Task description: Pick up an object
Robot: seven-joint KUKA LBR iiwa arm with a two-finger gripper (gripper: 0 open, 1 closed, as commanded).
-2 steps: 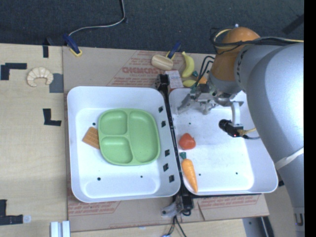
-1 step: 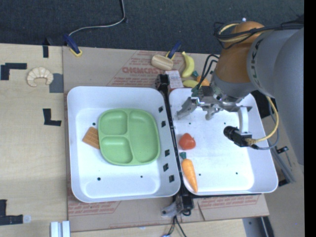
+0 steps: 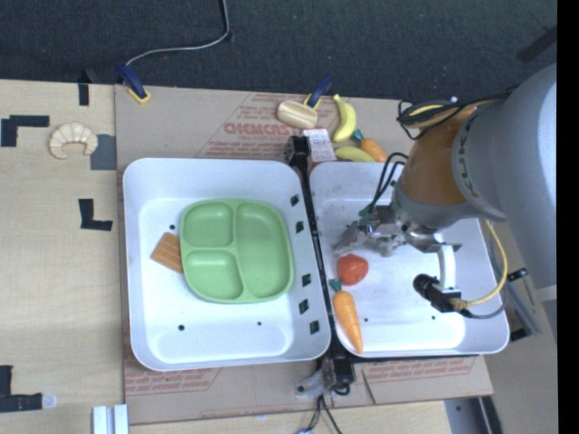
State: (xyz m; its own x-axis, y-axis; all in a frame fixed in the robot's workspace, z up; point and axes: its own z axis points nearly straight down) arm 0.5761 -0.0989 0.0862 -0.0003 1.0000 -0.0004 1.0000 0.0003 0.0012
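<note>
We are reading the bench from the left. A croissant [image 3: 72, 139] is lying on bare board, well outside the bins and out of play. The left bin [image 3: 145, 315] is carrying a green plate [image 3: 237, 250] with three compartments, set near its middle; a brown cracker [image 3: 167, 252] is poking out from under the plate's left edge, so the plate is resting partly on it. Behind the bins, a bread roll [image 3: 297, 112], a banana [image 3: 344, 120] and what looks like a second carrot end [image 3: 371, 147] are crowding the back edge near the divider, seemingly strays lying outside the bins.

In the right bin [image 3: 488, 337], two objects are lying against the left wall: a tomato [image 3: 353, 268], round, red and glossy with a small green top, and just below it a carrot [image 3: 347, 318], orange and tapered, lying lengthwise along the wall.

The gripper [image 3: 369, 235] is hanging just above and to the right of the tomato, the arm slanting in from the right. Its metal fingers [image 3: 348, 237] are looking spread, with nothing between them. We are judging the tomato to be the target: it is nearest the fingertips, but not yet between them.
</note>
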